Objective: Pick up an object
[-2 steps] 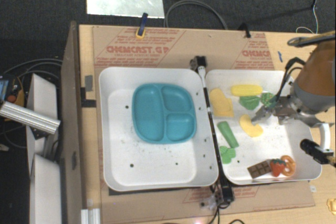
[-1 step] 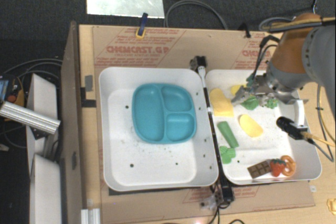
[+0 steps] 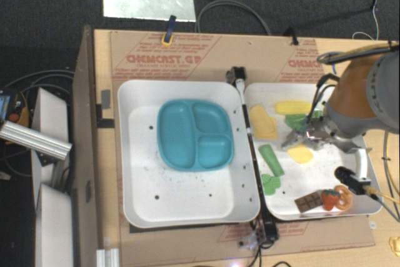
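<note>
My gripper sits low in the right bin, right of the frame's centre, its tips just above and touching or nearly touching the small yellow piece; from this slanted view I cannot tell whether it is spread or closed, and nothing shows between its tips. That piece, pale and rounded, looks to me like a light toy food of hard plastic: stiff, smooth, likely to skid on the white floor if I pinch it off-centre, so I would take it across its narrow middle, coming straight down. Just left of it lies a yellow slab, and above it a long yellow piece, both near enough to snag. Lower left are a green stick and a green lump; at the lower right edge a brown bar touches a red and orange cluster. Farther left, the other bin holds a blue divided plate, too broad for me.
</note>
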`<state>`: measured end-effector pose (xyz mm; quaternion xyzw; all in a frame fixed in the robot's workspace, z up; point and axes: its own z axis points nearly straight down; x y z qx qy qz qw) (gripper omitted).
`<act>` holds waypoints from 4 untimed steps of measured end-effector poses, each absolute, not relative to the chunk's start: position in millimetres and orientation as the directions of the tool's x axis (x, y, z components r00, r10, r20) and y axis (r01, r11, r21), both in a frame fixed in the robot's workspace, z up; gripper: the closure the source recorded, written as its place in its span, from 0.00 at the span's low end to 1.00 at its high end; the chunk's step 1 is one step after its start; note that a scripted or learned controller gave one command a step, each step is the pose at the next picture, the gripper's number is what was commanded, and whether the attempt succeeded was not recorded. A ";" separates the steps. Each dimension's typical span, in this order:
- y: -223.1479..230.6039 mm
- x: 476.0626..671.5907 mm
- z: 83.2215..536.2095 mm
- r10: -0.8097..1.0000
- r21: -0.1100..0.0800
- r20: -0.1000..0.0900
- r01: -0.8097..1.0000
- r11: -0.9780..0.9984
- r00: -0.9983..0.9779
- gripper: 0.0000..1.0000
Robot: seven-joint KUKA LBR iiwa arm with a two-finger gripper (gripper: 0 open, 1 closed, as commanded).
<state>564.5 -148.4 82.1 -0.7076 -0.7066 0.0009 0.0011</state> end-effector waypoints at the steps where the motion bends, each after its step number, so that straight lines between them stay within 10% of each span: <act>1: -155.5 650.9 86.2 1.000 0.008 -0.003 1.000 0.008 -0.008 0.00; 3: -122.8 663.4 83.1 1.000 -0.029 -0.003 1.000 0.003 -0.003 0.00; 4: -135.5 665.3 98.4 1.000 -0.015 0.002 1.000 -0.001 0.001 0.00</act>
